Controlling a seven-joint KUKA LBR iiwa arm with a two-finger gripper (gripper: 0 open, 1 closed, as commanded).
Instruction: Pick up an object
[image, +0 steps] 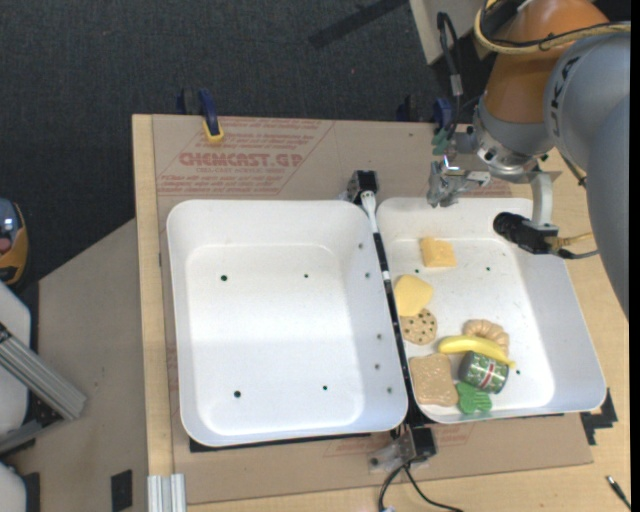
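Camera view: the grey two-finger gripper (441, 190) hangs over the right white plastic bin's (560, 300) far rim, holding nothing — whether its fingers are apart, I cannot tell. This looks like the approach step; next it must descend onto something, perhaps the nearby pale yellow square block (436, 252). The desk's brown board (240, 157) reads "CHEMCAST".

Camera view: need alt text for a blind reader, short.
A grey robot arm reaches in from the right, its gripper hanging above the far edge of the right bin, which holds toy food: a cheese square, a cookie, a banana, a green can and more. The left bin sits beside it on a cardboard-covered bench.
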